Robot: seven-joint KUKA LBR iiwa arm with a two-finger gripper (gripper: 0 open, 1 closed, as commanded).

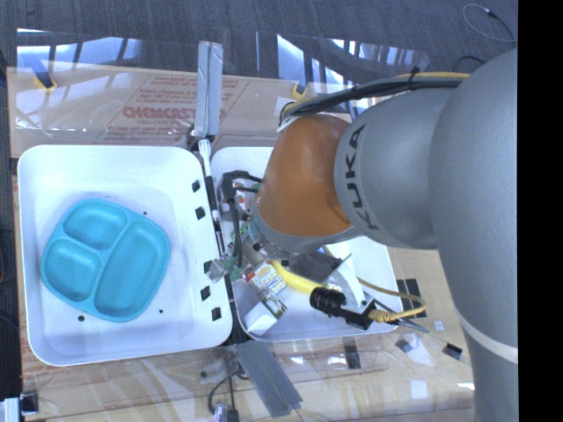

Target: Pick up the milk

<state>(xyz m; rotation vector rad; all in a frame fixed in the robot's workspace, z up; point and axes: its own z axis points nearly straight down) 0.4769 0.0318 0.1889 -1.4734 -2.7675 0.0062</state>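
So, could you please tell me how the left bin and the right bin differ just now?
The left bin lies in open view; the right bin is largely covered by the arm. The left bin holds one blue divided plate; the right bin has small items crowded near its lower left corner. Both are shallow, white and side by side.

Fig. 1. One fixed camera above the bench [132, 381].
It looks down at a slant on the left bin [106, 170] and right bin [242, 161]; the arm [422, 148] stands closest, at right.
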